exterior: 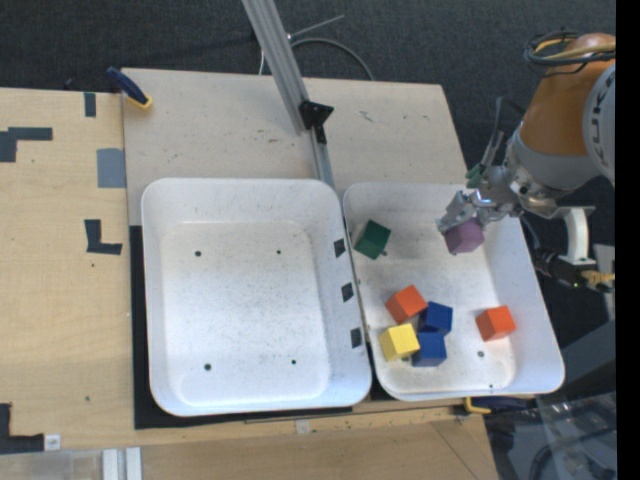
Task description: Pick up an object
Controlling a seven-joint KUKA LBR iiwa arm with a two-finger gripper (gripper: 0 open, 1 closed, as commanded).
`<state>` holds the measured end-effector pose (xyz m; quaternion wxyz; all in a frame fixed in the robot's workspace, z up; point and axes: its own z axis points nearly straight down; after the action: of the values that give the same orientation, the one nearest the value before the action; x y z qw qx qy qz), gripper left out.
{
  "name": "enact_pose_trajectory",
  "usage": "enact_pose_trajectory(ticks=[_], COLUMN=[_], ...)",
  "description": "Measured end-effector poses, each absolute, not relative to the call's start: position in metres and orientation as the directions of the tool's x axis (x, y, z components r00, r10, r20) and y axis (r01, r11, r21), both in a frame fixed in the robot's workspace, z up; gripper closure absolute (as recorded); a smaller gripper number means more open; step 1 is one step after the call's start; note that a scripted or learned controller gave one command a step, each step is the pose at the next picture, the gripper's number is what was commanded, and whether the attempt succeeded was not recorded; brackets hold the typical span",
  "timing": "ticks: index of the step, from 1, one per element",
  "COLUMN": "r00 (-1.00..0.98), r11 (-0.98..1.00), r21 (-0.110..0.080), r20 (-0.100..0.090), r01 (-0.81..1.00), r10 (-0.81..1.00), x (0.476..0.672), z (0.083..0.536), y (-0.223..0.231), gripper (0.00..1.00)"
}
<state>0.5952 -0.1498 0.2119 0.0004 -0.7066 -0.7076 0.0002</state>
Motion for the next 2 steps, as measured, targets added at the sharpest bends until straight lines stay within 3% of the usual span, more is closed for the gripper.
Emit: enact_pose_trajectory(ticks=[2], r00=[-0.008], r11=[0.008], r21=[-0.002], r20=[0.002], r01=[1.0], r10=[1.0], x=[0.621], z=[0.22], y=[-0.038], gripper=[1.0])
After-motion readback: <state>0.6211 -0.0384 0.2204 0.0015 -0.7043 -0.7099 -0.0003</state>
